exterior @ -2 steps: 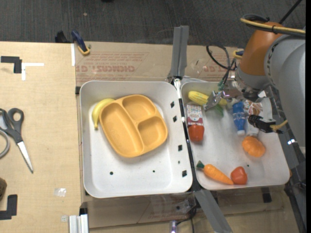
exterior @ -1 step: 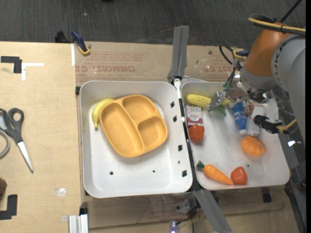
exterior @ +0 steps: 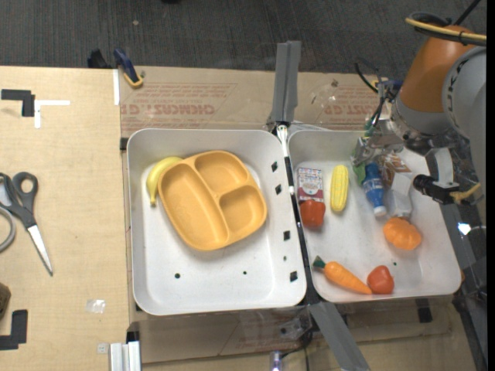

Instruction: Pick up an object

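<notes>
My gripper (exterior: 374, 151) hangs over the back of the right bin (exterior: 433, 284), directly above the top end of a blue bottle (exterior: 375, 194) that lies on the bin floor. Whether it touches the bottle is unclear. Elsewhere in that bin lie a yellow corn cob (exterior: 339, 188), a small red-and-white carton (exterior: 310, 182) with a red piece (exterior: 312, 213) just in front of it, an orange fruit (exterior: 402, 234), a carrot (exterior: 345, 278) and a small red fruit (exterior: 380, 280). The arm's wrist partly hides the bin's back right corner.
The left bin (exterior: 155, 284) holds a yellow divided plate (exterior: 210, 199) with a banana (exterior: 158, 175) tucked at its left edge. Scissors (exterior: 28, 216) lie on the bench far left. A blue clip (exterior: 127, 66) sits behind the bins on the cardboard.
</notes>
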Controlling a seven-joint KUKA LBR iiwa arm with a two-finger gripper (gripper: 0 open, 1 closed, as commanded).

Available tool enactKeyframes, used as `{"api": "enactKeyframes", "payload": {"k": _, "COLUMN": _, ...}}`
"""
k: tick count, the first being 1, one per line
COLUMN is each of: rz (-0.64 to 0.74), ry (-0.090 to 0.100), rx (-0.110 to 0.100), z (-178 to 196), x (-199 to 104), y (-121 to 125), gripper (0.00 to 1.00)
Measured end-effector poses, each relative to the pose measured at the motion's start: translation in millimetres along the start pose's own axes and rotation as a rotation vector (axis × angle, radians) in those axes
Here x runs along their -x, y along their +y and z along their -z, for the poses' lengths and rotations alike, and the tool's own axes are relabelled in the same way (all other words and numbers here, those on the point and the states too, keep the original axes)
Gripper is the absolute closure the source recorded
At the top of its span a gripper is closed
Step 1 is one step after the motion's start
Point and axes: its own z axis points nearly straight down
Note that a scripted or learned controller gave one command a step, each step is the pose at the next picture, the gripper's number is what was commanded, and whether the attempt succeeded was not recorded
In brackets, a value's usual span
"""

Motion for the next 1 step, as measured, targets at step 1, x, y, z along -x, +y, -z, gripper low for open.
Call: {"api": "enactKeyframes", "payload": {"k": 1, "rz": 0.304, "ry": -0.026, "rx": 0.019, "z": -2.8, "x": -7.1, "y": -65.8, "gripper": 1.0}}
